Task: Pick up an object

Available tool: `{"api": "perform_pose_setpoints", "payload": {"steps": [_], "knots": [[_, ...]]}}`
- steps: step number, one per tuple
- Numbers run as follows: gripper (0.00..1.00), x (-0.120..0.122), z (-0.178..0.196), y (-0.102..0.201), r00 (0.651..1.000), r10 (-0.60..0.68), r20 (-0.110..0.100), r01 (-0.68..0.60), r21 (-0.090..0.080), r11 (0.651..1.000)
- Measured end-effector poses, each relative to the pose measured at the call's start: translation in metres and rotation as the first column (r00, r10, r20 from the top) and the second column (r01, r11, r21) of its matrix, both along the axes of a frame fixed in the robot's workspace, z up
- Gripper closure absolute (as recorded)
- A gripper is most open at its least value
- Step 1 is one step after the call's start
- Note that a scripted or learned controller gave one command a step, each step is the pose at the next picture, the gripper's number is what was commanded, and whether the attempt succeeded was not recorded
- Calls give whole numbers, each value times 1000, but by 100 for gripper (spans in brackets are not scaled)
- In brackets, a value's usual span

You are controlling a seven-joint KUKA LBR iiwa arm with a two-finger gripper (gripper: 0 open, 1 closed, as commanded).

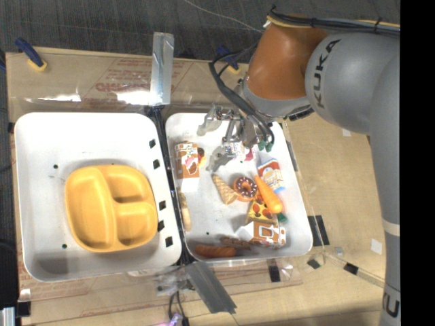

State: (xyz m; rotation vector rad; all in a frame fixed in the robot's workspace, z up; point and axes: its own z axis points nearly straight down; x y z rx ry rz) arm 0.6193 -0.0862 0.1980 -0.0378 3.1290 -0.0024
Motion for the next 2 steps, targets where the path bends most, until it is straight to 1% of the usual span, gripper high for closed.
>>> {"api": "perform_pose_setpoints", "payload": {"steps": [1,2], "knots": [[0,-40,-107,-17,938,-346,-15,346,1,938],[0,-49,-106,-58,880,-474,-13,474,1,880]]}}
